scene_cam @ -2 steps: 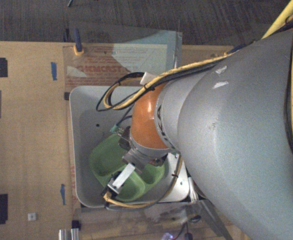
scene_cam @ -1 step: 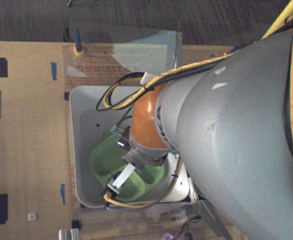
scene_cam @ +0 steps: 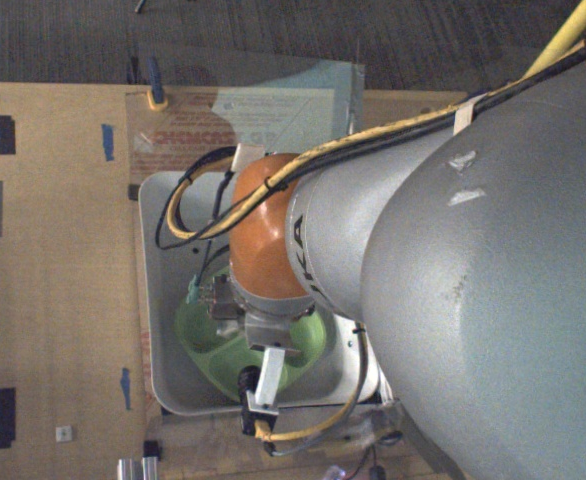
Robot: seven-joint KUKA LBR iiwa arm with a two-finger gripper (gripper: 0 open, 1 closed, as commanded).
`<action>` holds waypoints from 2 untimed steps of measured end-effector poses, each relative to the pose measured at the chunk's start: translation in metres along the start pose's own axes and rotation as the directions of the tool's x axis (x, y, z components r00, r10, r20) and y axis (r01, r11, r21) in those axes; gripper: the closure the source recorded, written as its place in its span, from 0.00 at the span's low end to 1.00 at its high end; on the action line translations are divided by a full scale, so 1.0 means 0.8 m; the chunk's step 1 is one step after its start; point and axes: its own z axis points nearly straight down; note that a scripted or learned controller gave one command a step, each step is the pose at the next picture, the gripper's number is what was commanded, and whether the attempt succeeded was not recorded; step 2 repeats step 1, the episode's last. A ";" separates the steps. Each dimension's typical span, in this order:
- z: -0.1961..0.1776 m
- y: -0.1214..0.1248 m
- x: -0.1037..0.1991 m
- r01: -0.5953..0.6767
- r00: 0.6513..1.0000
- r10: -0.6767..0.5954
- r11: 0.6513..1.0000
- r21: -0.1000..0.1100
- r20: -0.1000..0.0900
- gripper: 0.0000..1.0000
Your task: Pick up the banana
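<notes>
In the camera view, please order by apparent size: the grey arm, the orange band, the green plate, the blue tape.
1. Grey arm, though it is nearest to the camera.
2. Orange band.
3. Green plate, partly hidden, so its rank against the band is unsure.
4. Blue tape.

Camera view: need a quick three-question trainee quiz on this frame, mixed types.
1. True or false: the arm covers much of the white bin.
2. What colour is the object under the wrist? A red, B green, C blue.
3. Fill in: the band above the wrist is ____.

Key: 1 true. 2 B. 3 orange.
</notes>
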 end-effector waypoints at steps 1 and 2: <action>-0.066 0.011 0.001 0.245 0.969 -0.245 0.969 -0.002 0.000 0.00; -0.066 0.011 0.001 0.245 0.969 -0.245 0.969 -0.002 0.000 0.00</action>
